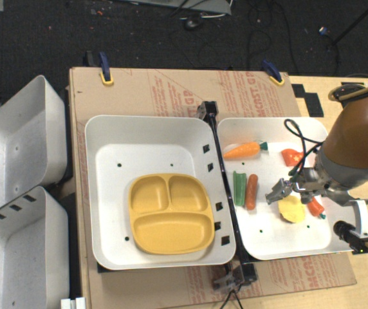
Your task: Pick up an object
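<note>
The yellow object [293, 210] lies in the right bin [261, 237], near its front right part, and the gripper [291, 190] hangs just above it, touching or almost touching its upper edge. Whether the jaws are apart or together I cannot tell, because the wrist and its cables cover them; the yellow object is not seen between them. Just to the right of the yellow object is a small orange-red piece with a green tip [317, 206], partly under the arm. To the left, near the middle of the same bin, a green vegetable [240, 188] and a red-brown sausage [251, 192] lie side by side, both pointing toward the front and back. Behind them a carrot [242, 150] lies across the bin, its green end to the right. A red piece [291, 156] rests near the back right, close to a black cable. The arm [354, 140] enters from the right, and its orange band is large over the bin's right side. The left bin [107, 172] holds a yellow divided plate [171, 214] with three compartments, in its front half. Both bins stand on a brown cardboard sheet [171, 89] on the tabletop.
</note>
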`<state>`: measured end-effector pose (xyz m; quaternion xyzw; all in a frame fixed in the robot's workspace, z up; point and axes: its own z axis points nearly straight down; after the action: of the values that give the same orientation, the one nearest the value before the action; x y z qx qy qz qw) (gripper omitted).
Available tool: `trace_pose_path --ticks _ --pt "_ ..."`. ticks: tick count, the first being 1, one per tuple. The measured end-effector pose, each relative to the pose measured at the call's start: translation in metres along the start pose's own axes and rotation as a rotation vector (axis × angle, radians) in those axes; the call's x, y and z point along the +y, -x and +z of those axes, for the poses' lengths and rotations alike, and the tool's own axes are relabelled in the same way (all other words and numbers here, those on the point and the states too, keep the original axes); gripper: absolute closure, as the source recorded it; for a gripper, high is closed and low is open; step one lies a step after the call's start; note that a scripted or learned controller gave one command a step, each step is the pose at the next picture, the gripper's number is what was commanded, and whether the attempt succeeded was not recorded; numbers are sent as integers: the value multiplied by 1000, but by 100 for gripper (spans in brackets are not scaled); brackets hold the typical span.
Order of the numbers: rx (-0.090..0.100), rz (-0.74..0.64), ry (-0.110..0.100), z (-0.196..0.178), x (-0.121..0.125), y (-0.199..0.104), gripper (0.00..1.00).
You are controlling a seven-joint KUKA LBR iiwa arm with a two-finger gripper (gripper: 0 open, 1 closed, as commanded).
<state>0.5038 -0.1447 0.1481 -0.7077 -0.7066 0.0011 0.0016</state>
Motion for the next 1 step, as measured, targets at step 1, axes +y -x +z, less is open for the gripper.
trace_pose_path --ticks 1 --pt "-1 0 2 52 0 0 0"
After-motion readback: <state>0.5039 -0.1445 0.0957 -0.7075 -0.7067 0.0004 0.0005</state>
